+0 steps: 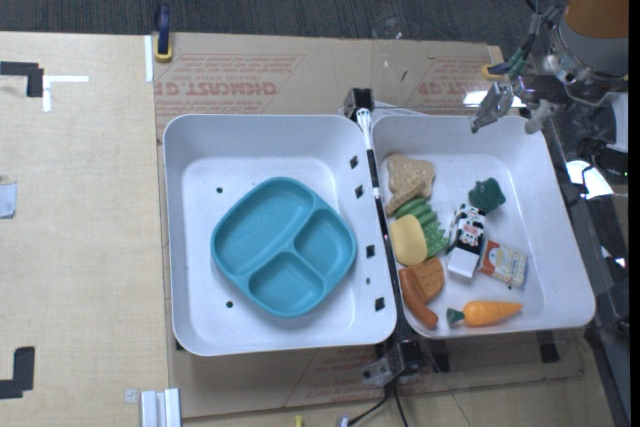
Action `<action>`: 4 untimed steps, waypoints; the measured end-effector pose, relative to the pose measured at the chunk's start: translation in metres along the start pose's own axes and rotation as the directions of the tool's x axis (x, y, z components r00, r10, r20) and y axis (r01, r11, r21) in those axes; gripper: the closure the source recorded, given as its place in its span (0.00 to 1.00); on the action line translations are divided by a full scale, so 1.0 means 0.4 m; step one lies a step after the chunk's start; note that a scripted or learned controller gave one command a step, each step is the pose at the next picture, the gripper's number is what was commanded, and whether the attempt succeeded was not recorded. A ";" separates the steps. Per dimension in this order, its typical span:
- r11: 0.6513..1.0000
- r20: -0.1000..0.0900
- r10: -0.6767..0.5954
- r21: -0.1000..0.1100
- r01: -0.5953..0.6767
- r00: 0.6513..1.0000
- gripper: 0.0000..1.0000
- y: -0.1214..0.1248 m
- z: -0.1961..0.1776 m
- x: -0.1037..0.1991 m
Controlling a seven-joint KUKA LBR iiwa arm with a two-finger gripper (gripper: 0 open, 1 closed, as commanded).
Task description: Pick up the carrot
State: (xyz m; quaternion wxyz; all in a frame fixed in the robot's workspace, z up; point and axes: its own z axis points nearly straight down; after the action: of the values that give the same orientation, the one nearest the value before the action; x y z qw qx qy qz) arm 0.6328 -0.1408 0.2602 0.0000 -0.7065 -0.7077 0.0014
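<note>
Hovering above the right bin's (556, 215) far rim, well apart from the carrot (487, 313).
Gripper (512, 107) fingers spread, holding nothing.

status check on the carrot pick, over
Gripper up over right bin's far rim, open, nothing between fingers. Carrot lying flat near right bin's front edge, untouched. Hot dog just beside it, not blocking.

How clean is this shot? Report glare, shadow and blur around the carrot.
Camera view: even overhead light, soft shadows under the carrot and along the white bin's wall; no glare on the carrot; bright reflections at far right; the gripper looks slightly soft, the toys reasonably sharp.
</note>
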 end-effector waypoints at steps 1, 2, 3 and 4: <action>1.000 -0.001 0.009 0.001 -0.009 1.000 0.00 -0.030 0.278 0.113; 0.984 -0.011 0.175 -0.024 -0.175 0.985 0.00 -0.076 0.382 0.126; 0.937 -0.017 0.348 -0.024 -0.348 0.937 0.00 -0.086 0.382 0.118; 0.860 0.000 0.510 0.003 -0.510 0.860 0.00 -0.281 0.174 0.276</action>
State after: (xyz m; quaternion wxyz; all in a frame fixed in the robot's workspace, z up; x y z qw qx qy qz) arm 0.5199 -0.0306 0.1907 0.0008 -0.8685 -0.4957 0.0021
